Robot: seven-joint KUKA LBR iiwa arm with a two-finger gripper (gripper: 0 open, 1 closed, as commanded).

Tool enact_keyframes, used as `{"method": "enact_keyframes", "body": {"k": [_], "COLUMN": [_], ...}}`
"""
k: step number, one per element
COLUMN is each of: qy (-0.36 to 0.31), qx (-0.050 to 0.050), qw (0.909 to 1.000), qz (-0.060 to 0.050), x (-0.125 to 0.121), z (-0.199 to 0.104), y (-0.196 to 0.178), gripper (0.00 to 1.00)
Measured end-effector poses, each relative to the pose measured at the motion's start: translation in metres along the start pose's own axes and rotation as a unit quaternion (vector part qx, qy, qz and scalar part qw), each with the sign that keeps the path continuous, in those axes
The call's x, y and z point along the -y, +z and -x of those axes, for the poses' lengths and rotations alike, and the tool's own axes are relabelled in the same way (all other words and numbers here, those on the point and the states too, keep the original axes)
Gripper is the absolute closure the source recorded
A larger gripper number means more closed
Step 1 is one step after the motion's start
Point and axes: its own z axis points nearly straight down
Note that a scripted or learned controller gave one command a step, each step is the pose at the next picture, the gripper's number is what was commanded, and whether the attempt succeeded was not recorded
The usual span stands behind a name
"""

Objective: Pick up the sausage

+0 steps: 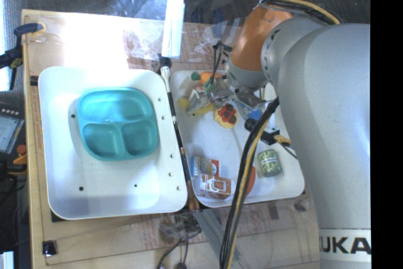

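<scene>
My gripper [206, 95] is low in the far part of the right bin [220, 142], among a cluster of small toys. Under the orange wrist band its tip is a tangle of metal parts. A reddish-brown rounded thing [250, 181], which may be the sausage, peeks out from behind the black cable at the bin's near side, well away from the gripper. I see nothing clearly held.
Near the gripper lie a yellow piece [203, 109], a red-and-yellow toy [226, 114], an orange-and-green bit [201, 77] and a blue piece [253, 114]. A green round item [268, 162] and a printed packet [211, 177] lie nearer. A teal divided plate [119, 121] sits in the left bin [63, 179].
</scene>
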Motion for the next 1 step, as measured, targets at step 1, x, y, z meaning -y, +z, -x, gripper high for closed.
{"method": "enact_keyframes", "body": {"k": [1], "qy": [-0.016], "qx": [0.0], "qw": [0.9999], "qz": [-0.002], "x": [-0.0014], "z": [-0.0135], "y": [0.0006], "gripper": [0.0]}}
